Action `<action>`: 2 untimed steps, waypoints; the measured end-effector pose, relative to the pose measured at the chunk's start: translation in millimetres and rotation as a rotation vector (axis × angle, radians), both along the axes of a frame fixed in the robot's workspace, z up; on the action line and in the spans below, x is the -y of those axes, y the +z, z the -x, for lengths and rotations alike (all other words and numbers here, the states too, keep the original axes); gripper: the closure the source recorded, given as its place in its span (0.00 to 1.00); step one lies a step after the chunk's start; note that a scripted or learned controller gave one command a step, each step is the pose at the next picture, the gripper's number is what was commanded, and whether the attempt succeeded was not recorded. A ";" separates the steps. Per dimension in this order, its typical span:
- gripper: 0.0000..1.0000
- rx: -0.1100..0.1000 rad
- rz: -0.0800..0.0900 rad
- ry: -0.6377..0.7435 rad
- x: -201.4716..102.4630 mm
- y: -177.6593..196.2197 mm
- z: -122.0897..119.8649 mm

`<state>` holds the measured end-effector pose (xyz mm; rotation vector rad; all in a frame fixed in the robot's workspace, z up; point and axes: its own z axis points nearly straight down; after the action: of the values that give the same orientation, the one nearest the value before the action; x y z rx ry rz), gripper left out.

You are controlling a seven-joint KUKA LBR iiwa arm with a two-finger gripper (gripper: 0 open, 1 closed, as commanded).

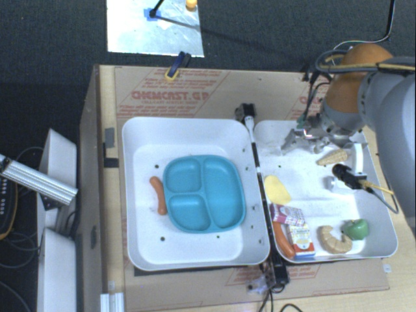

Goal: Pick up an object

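Note:
My gripper (pixel 303 145) hangs low over the far part of the right bin (pixel 377 242), with its metal fingers (pixel 290 142) spread open and nothing between them. A tan bread piece (pixel 332 156) lies just to its right. Nearer the front of that bin are a yellow fruit (pixel 277 190), a small printed carton (pixel 296 227), an orange sausage (pixel 281 238) along the left wall, a tan bagel piece (pixel 334 240) and a green fruit (pixel 356 228).
The left bin (pixel 140 142) holds a blue divided plate (pixel 203 192) and an orange sausage (pixel 158 195) beside it. A black rail (pixel 255 155) runs between the bins. The arm's grey body (pixel 390 109) looms over the right bin's far right corner.

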<state>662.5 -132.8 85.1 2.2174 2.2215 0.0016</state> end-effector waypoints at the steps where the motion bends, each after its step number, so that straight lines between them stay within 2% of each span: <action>1: 0.00 0.001 0.000 0.000 11.2 0.2 -6.8; 2: 0.00 0.001 0.000 0.000 32.3 0.6 -6.9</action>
<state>669.4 -165.1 85.8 2.2168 2.2203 0.0028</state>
